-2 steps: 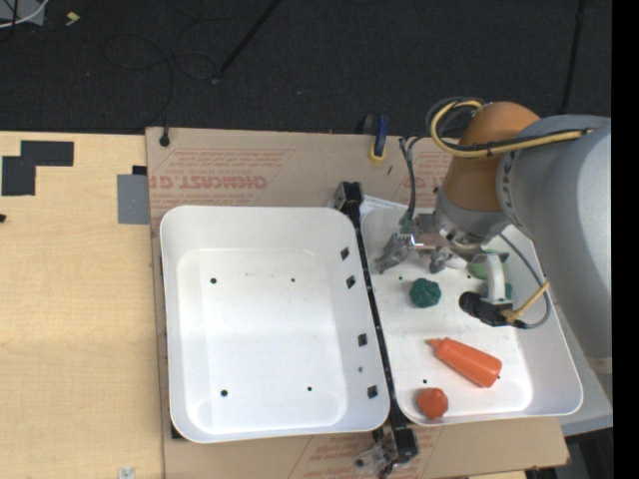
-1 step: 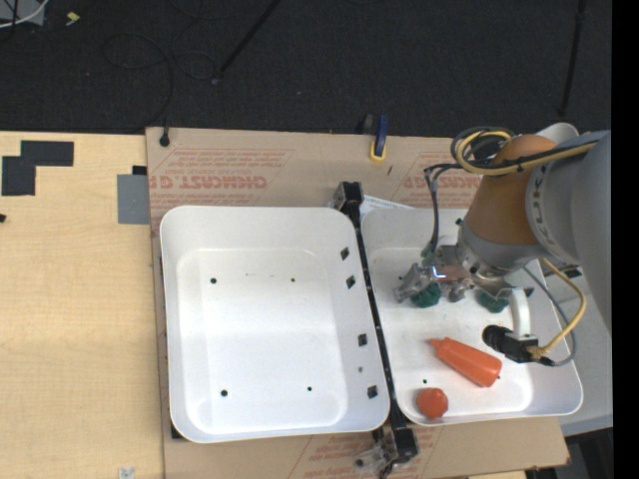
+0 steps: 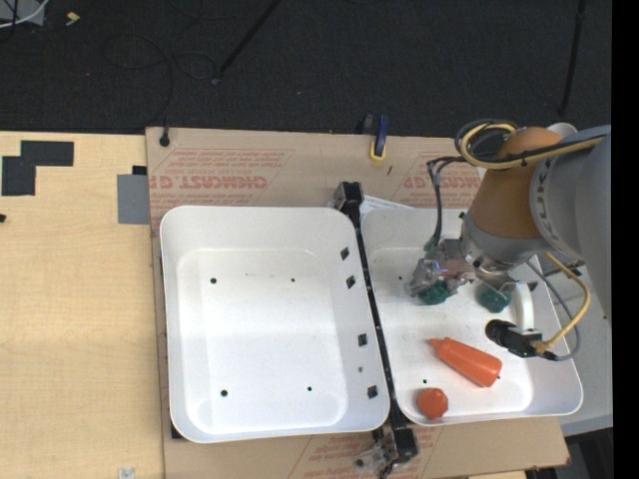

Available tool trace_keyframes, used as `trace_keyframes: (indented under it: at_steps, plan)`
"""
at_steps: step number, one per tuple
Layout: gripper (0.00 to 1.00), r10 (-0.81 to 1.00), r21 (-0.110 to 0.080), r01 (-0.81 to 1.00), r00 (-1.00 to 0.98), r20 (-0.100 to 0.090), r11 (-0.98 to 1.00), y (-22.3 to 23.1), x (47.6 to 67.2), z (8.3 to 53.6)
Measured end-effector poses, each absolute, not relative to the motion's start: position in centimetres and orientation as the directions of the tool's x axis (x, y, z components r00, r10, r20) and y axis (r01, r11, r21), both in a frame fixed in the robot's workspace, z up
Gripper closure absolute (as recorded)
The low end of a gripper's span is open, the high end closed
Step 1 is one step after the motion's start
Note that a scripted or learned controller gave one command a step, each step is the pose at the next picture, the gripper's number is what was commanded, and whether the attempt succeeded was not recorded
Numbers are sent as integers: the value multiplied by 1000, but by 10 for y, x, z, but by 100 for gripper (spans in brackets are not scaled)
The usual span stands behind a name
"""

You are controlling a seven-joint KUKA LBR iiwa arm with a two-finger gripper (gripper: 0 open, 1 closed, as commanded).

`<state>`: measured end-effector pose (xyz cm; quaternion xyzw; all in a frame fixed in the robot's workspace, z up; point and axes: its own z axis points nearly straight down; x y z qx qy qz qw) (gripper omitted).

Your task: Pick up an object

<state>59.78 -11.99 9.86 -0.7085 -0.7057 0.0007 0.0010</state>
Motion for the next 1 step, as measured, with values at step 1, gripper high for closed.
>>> trace_keyframes:
  at_steps: [1]
  plan:
    - [100, 1000, 2, 1000, -6, 4, 6, -48, 544, 192]
